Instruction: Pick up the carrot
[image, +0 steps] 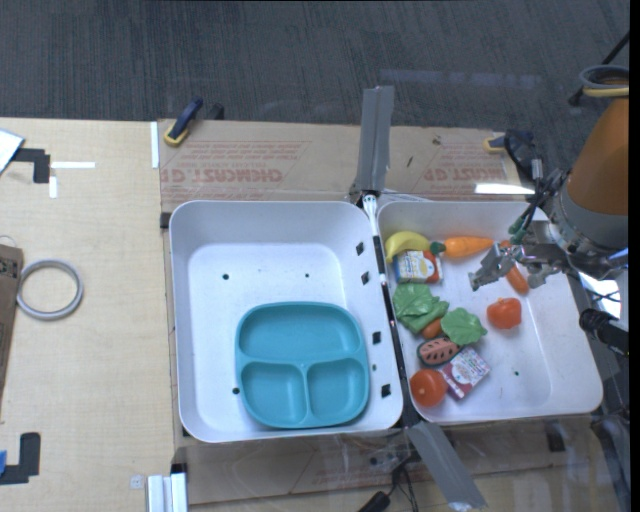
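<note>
- Carrot: top of right bin, beside banana, lying flat.
- Gripper: just right of carrot, low over bin; finger state unclear.
- Teal tray: left bin.

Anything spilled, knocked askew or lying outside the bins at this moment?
Nothing stands out. The toy food, including the carrot, lies loosely heaped in the right bin, and the teal tray sits flat in the left bin. The gripper hovers beside the carrot.
</note>
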